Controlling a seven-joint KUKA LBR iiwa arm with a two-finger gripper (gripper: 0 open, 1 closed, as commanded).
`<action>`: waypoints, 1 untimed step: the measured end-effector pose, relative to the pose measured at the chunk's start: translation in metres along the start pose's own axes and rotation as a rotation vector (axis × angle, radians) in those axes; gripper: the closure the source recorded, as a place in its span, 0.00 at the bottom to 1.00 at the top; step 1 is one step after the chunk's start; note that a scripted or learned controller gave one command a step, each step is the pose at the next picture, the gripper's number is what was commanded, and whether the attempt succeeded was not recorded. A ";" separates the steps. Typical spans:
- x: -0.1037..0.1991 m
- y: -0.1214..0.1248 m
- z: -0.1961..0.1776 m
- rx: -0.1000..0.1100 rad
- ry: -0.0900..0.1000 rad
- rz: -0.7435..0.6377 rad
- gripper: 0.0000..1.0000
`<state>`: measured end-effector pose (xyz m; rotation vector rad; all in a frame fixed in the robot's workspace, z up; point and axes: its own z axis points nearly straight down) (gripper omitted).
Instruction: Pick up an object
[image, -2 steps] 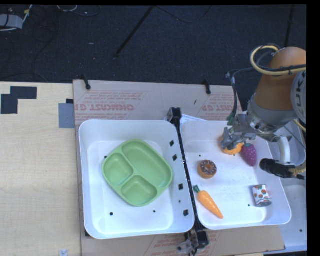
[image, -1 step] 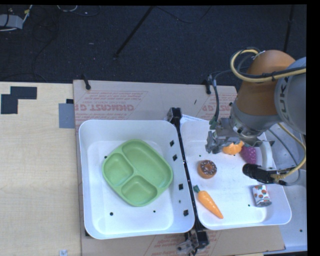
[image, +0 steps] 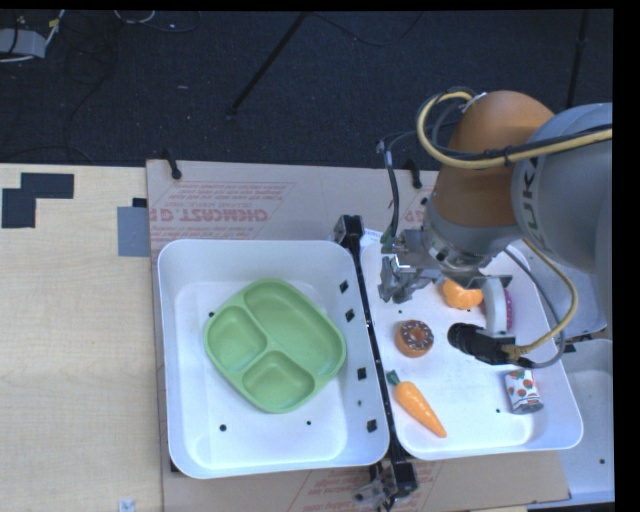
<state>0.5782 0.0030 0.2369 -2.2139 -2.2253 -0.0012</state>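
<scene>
The tool (image: 397, 280) is hovering over the right bin (image: 560, 425); its grip cannot be told. A doughnut (image: 414, 338) and carrot (image: 420, 407) are lying just nearby. A green plate (image: 275, 344) is sitting in the left bin (image: 190, 262) on the wooden tabletop (image: 70, 350), with dark carpet (image: 200, 80) lying beyond.

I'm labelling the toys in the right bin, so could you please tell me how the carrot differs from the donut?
The carrot is long and tapered with a green tip, while the donut is round with a hole. The carrot is plain orange; the donut has dark frosting with sprinkles. The carrot lies nearer the bin's front edge, the donut closer to the tool. Both rest on the right bin floor.
</scene>
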 end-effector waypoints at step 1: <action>0.061 0.002 0.011 0.004 0.000 0.000 1.00</action>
